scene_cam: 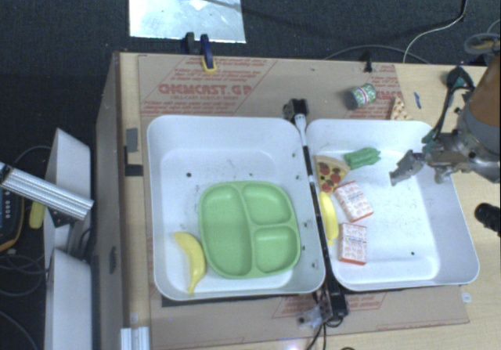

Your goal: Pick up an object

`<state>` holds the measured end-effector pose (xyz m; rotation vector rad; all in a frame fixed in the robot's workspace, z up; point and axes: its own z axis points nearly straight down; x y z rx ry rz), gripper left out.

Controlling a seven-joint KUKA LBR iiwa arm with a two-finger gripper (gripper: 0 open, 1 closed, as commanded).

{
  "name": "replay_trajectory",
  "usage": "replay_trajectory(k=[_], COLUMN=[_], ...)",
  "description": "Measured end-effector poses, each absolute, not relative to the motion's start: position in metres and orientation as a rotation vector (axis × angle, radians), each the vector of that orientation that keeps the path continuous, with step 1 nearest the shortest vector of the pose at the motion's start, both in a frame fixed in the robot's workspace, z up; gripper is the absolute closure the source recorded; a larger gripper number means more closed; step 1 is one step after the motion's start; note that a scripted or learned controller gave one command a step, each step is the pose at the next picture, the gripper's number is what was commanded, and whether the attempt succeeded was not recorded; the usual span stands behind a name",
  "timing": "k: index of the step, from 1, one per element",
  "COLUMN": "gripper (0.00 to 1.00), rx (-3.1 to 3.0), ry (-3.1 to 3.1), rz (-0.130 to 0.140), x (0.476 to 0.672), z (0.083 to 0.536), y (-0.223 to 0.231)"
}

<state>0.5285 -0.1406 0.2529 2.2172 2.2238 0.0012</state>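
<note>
Nearest cam: small red-white carton [353,244] in right white bin [458,250], w/ a twin carton [352,202], pizza slice toy [331,172], green plastic piece [362,157]. Gripper [405,168] hovers beside green piece, nothing held; finger gap can't tell. Centre over it, descend straight.

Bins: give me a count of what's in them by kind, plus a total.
Bananas: 2
Red-and-white packets: 2
Green divided plate: 1
Pizza slice: 1
Green toy vegetable: 1
Total: 7

Grey arm [477,125]; orange band; grey metal claw [405,167].
</note>
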Motion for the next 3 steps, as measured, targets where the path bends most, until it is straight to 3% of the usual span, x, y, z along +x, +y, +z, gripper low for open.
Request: replay_trajectory(k=[1,2,3], gripper=[0.0,0.0,1.0], rx=[2.219,2.218,2.218], ry=[2.227,2.211,2.221], rz=[-0.001,0.001,0.003], x=[0.538,0.529,0.529], z=[0.153,0.086,0.095], y=[-0.107,-0.095,-0.092])
